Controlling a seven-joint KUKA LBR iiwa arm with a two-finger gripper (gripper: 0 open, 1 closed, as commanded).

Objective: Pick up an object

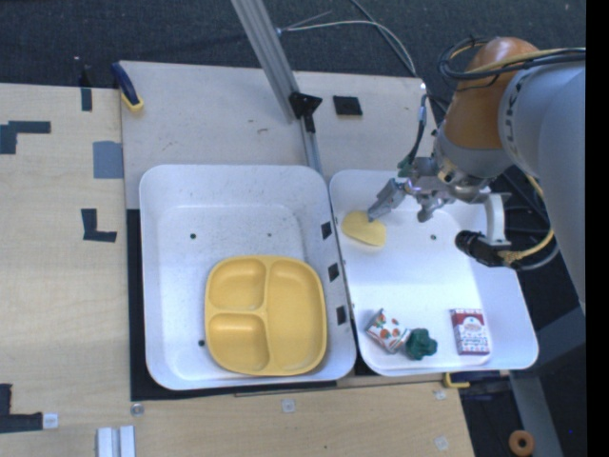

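My gripper [400, 211] hangs over the back of the right bin [495, 284], open, with nothing between its fingers. Its left fingertip [377, 211] reaches the top edge of a pale yellow rounded object [365, 230] lying near the bin's back left corner; whether they touch I cannot tell. At the front of the same bin lie a small red-and-white packet [384, 331], a dark green lump [421, 345] beside it, and a red box [468, 332] to the right.
The left bin [190, 217] holds a yellow divided plate [265, 314] in its front half. A slanted metal pole [271, 50] rises behind the bins. Black cables [495, 251] loop beside the wrist at the right bin's right rim.
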